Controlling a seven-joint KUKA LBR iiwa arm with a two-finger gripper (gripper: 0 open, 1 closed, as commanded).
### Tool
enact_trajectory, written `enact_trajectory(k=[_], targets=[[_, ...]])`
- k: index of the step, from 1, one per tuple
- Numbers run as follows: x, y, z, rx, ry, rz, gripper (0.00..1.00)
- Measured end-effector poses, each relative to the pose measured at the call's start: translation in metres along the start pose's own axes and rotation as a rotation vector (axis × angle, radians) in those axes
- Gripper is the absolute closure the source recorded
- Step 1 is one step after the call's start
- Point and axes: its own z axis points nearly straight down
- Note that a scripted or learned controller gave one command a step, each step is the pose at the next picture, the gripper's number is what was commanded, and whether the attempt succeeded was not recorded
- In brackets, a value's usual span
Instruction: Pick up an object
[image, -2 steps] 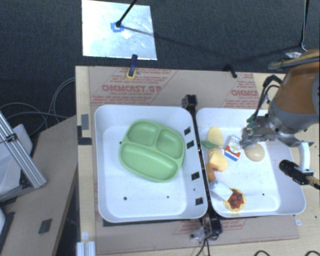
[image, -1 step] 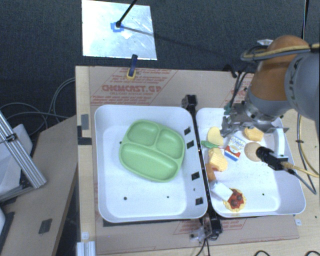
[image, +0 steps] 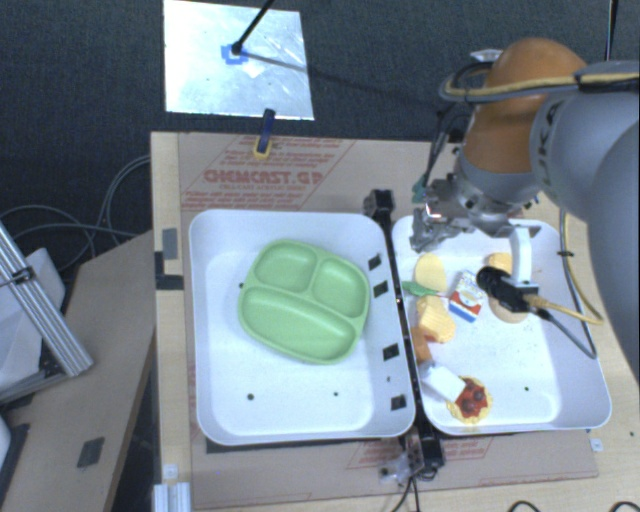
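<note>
White plastic forms two shallow bins, side by side on a cardboard-covered table (image: 270, 175), seen from above at a slant. The bin on the view's left (image: 215, 330) holds one green plate (image: 305, 300) with three compartments, lying flat near the middle. Bare floor runs all round it, widest along the front and the left wall.

The bin on the view's right (image: 560, 370) holds five small things that can be counted, crowded toward the wall the bins share:
- one yellow rounded piece (image: 430, 270)
- one small white carton (image: 466, 297) with red and blue print, just beside it
- one yellow block (image: 435, 320), nearer the front
- one white-and-red piece (image: 462, 393), close to the front wall
- one tan round thing (image: 510, 308), partly covered, toward the middle

That bin's right side and front right corner are bare floor.

The grey arm (image: 590, 130) reaches in from the right. Its claw (image: 435, 228) hangs over the back left corner of the right-hand bin, just behind the yellow rounded piece and near the shared wall. Whether the claw is open or closed cannot be told.
</note>
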Motion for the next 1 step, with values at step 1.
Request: enact_trajectory(k=[1], targets=[[0.0555,0.0269,0.0142,0.001,0.000,0.000,1.00]])
